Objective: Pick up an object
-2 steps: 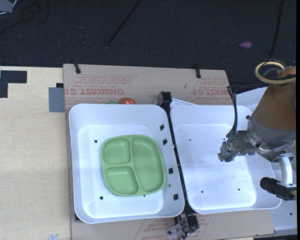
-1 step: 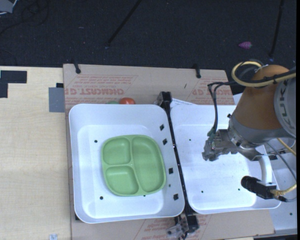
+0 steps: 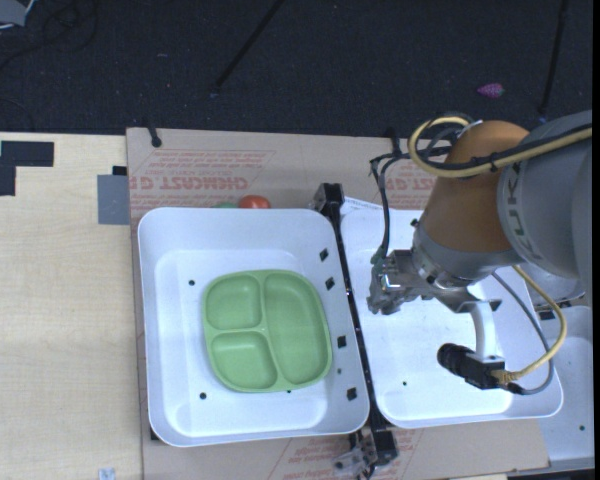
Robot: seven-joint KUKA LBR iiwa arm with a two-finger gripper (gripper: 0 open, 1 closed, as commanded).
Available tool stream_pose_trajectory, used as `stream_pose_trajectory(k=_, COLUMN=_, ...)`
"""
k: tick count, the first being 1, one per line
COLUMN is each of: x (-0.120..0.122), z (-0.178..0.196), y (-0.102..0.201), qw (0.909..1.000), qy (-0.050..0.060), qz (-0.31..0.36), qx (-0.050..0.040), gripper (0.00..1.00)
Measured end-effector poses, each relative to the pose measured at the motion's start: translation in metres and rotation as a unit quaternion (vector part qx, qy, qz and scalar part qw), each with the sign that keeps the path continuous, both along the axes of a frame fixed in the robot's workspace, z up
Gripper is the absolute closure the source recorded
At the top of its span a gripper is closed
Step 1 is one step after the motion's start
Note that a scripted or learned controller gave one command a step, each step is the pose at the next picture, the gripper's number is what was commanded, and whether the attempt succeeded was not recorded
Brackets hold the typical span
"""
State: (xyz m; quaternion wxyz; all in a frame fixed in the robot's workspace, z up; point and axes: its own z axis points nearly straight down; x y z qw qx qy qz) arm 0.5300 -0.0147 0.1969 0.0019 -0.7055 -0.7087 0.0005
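Observation:
A light green divided plate (image 3: 266,329) with three compartments lies flat in the left white bin (image 3: 180,408). My gripper (image 3: 385,296) hangs over the left part of the right white bin (image 3: 420,408), close to the black divider between the bins. It sits to the right of the plate and apart from it. The grey arm with its orange band (image 3: 480,193) covers the upper part of the right bin. I see nothing between the fingers.
A small red-orange object (image 3: 253,203) lies on the cardboard just behind the left bin's far rim. A black cable part (image 3: 470,365) hangs over the right bin floor. The black divider (image 3: 345,308) runs between the bins.

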Motion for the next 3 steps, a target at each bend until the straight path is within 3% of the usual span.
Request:
stream_pose_trajectory(k=2, x=0.024, z=0.026, y=0.097, qw=1.0000, qy=-0.001, qz=0.000, qx=-0.0007, gripper=1.00)
stream_pose_trajectory(k=3, x=0.023, z=0.025, y=0.095, qw=1.0000, qy=0.001, qz=-0.001, qx=-0.0014, gripper=0.00)
